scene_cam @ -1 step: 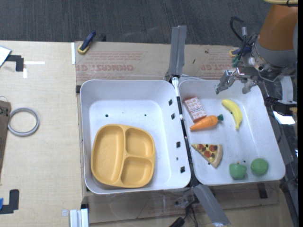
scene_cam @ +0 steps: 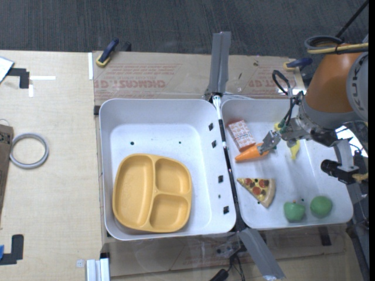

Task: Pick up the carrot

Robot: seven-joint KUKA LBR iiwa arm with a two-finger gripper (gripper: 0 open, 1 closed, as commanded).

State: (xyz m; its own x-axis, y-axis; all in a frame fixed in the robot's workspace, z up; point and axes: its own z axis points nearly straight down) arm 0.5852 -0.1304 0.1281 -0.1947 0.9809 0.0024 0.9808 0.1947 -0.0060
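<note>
The carrot is a small orange wedge lying in the right bin, near that bin's left wall, with its tip pointing left. My gripper is low in the right bin, right at the carrot's thick right end and overlapping it. The grey arm with its orange band reaches in from the right above it. The carrot's right end is partly hidden by the gripper.
In the right bin lie a pink packet, a pizza slice, two green fruits and a small yellow piece. A yellow divided plate sits in the left bin. A tape roll lies on the bench.
</note>
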